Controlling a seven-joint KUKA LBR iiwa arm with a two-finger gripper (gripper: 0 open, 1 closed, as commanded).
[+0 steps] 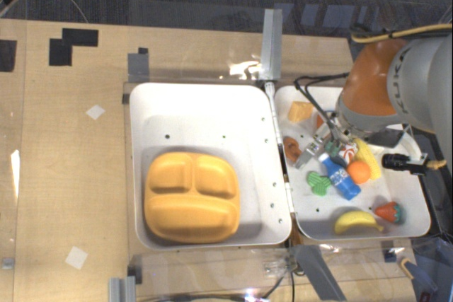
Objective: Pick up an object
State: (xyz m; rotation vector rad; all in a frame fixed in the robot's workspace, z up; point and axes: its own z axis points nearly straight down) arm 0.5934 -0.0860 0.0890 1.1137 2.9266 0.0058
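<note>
Gripper [316,150] low in right bin [417,219], above blue bottle [340,177]; finger state impossible to tell. Green piece [319,183] just left of bottle, orange ball [359,172] just right. Banana [356,221] and strawberry [388,211] near edge. Yellow divided tray [191,196] in left bin [198,109]. No legible writing anywhere.

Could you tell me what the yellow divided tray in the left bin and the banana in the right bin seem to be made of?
The rounded yellow three-compartment tray looks like moulded plastic with a matte finish: uniform colour, soft rounded edges, only faint sheen. The small yellow banana is probably a plastic toy, since its surface is evenly bright and smooth, though real fruit cannot be ruled out from this view.
</note>
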